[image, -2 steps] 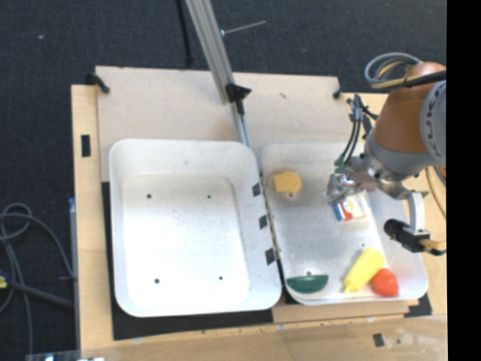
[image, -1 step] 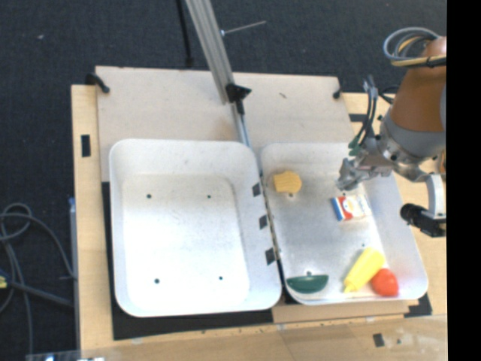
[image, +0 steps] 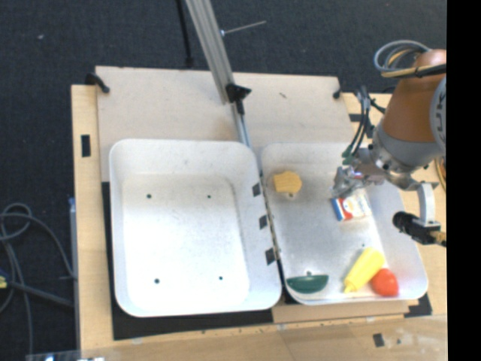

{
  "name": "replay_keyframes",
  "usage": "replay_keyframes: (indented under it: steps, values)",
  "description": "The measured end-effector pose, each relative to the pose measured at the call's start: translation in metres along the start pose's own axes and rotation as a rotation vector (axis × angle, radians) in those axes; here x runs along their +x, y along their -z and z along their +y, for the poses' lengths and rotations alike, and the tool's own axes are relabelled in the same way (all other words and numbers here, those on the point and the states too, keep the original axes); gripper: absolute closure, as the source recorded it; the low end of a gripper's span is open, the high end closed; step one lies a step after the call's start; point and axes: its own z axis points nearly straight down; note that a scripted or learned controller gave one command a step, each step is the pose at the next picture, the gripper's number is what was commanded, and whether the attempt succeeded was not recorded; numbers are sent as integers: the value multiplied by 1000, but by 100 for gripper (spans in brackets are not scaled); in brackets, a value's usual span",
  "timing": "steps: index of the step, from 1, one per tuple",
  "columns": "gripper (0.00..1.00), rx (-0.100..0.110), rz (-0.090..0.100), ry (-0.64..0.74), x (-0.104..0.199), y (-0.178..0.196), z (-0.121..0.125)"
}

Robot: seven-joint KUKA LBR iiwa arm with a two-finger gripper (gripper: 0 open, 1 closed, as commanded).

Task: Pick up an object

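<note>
White bins [image: 180, 153], yellow block [image: 364, 269], red ball [image: 385, 282]

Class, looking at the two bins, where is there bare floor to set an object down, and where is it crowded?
The left bin offers bare floor wall to wall. In the right bin, a bare patch lies between the tan block, the green piece and the yellow object. Crowded: the near-right corner and under the gripper.

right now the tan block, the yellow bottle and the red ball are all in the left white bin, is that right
Not quite. In the camera view the tan block, the yellow bottle and the red ball all lie in the right white bin, not the left one.
</note>
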Motion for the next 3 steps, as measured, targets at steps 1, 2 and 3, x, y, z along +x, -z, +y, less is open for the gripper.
replay_keyframes:
  steps: [1, 2, 3]
  values:
    - [100, -2, 3, 6, 54, -1, -16]
    - [100, -3, 5, 8, 108, 15, -28]
    - [100, -6, 4, 8, 154, 28, -36]
